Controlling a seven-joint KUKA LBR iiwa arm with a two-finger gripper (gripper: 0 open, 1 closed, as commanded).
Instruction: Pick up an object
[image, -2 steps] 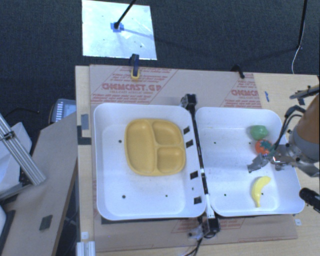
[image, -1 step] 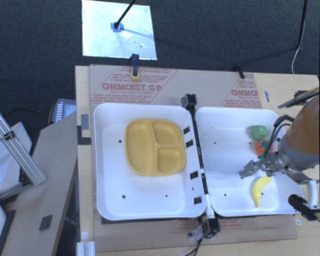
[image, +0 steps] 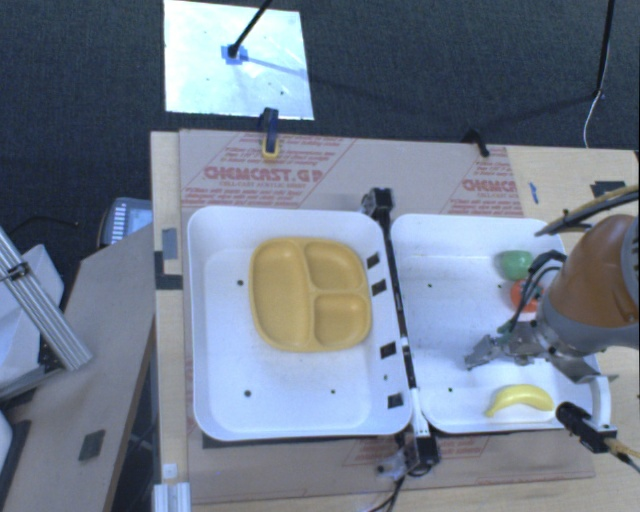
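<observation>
A yellow banana (image: 520, 400) lies near the front edge of the right bin (image: 440, 300). A green round object (image: 516, 263) sits at that bin's far right, with a red-orange object (image: 520, 294) just in front of it, partly hidden by the arm. My gripper (image: 484, 354) hangs low over the right bin floor, left of the arm's orange band and just above and left of the banana. Nothing shows between its fingers.
The left bin (image: 220, 330) holds a yellow divided plate (image: 308, 294). A black divider with clips (image: 390, 300) runs between the bins. Cables run over the arm at the right. A cardboard sheet (image: 300, 170) lies under the bins.
</observation>
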